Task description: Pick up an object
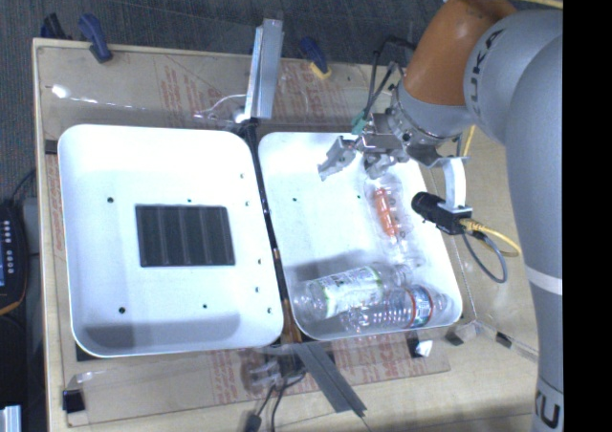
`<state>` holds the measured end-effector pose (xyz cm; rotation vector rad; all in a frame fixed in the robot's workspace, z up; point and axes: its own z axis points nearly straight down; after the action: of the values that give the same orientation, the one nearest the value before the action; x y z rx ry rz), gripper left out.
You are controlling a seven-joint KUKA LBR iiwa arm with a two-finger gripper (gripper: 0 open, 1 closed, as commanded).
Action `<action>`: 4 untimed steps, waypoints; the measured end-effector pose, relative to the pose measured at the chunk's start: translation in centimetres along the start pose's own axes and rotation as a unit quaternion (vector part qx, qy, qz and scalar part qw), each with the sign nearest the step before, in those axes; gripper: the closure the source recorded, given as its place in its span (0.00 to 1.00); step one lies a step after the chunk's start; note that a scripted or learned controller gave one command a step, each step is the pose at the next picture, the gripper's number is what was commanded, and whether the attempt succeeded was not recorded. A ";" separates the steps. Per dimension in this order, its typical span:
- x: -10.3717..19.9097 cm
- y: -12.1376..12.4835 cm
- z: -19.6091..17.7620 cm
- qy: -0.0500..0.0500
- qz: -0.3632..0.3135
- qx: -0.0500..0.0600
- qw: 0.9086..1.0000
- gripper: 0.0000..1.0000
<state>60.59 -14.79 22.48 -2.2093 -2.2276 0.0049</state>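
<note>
I'm seeing the gripper hanging over the right bin's far edge, fingers spread, gripping nothing. The clear bottles are lying along its near edge, well apart; another, maybe orange-labelled, is sitting nearer the gripper.

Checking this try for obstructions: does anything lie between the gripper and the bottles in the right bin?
Nothing visible does. The gripper hangs over the right bin, with bare floor below it. The orange-labelled bottle lies just beside it; the other bottles lie along the near wall.
</note>
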 end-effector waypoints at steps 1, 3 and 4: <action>0.1 0.0 -0.9 0.000 -0.003 0.001 1.000 1.00; -4.6 -5.4 3.6 0.000 0.097 0.000 0.995 0.00; -5.4 -3.8 4.6 0.000 0.076 -0.002 0.997 0.00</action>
<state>56.80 -20.25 17.85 -2.3739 -2.0560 0.0016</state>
